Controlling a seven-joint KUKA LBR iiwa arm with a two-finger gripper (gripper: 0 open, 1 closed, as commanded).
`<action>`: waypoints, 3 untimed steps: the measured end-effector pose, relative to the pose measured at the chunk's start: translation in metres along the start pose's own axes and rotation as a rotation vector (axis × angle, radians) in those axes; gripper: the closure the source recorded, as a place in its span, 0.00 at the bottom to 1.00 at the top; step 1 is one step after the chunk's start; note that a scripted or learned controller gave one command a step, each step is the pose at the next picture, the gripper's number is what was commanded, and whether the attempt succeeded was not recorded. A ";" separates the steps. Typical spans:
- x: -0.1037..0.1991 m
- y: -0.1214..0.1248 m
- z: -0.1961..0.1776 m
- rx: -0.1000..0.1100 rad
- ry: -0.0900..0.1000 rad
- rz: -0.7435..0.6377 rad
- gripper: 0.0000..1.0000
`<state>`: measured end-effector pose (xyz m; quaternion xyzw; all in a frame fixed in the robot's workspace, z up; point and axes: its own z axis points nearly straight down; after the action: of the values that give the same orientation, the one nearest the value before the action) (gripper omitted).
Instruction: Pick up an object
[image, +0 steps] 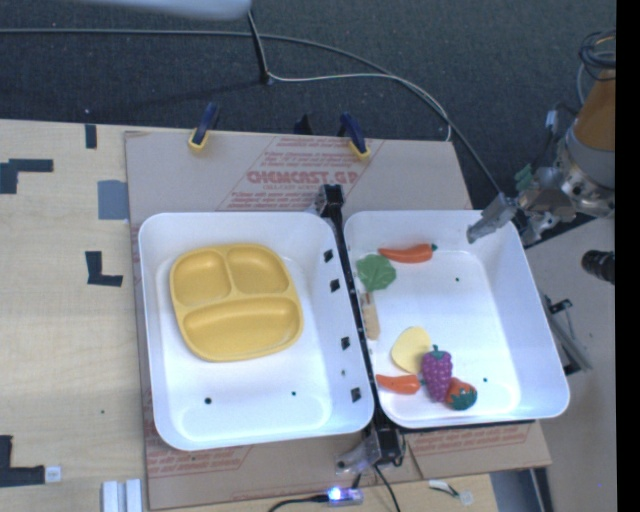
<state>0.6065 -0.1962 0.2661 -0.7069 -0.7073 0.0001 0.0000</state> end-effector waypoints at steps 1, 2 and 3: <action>0.028 -0.006 -0.078 -0.007 -0.001 -0.002 0.00; 0.064 -0.016 -0.148 -0.007 0.000 -0.003 0.00; 0.118 -0.007 -0.177 -0.002 0.001 0.068 0.00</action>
<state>0.5998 -0.0780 0.4433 -0.7307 -0.6827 -0.0010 -0.0005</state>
